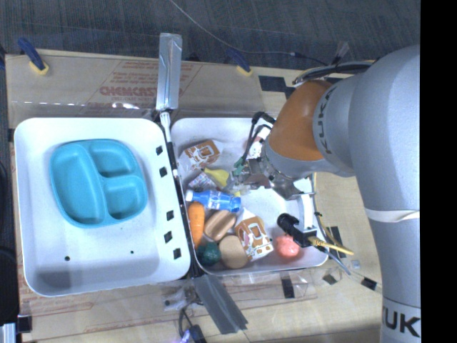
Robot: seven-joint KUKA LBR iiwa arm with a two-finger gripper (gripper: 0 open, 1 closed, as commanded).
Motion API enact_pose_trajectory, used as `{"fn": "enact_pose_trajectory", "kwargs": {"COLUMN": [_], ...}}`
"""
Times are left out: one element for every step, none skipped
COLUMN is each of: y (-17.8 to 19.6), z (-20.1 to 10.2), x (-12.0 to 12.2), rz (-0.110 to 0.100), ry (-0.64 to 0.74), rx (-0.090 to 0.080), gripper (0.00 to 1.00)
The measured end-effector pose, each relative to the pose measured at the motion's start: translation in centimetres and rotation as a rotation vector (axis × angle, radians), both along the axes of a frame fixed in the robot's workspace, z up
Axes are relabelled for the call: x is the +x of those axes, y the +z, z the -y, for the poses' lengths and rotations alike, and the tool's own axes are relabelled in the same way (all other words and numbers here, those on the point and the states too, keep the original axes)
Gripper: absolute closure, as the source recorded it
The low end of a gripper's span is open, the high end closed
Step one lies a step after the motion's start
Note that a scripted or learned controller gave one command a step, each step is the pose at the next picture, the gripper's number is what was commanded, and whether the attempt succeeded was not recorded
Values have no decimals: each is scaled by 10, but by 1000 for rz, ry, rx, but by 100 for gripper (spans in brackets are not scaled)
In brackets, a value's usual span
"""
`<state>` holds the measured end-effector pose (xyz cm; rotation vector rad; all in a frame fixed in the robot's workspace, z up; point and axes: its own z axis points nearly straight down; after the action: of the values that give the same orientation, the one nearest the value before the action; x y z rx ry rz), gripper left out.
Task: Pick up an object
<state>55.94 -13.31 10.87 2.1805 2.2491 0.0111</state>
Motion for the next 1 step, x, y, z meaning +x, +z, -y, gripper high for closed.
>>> {"fn": "enact_pose_trajectory", "kwargs": {"y": [115], "z": [4], "x": [50], "rz": [-4], "ry": [-103], "rx": [1], "gripper": [100]}}
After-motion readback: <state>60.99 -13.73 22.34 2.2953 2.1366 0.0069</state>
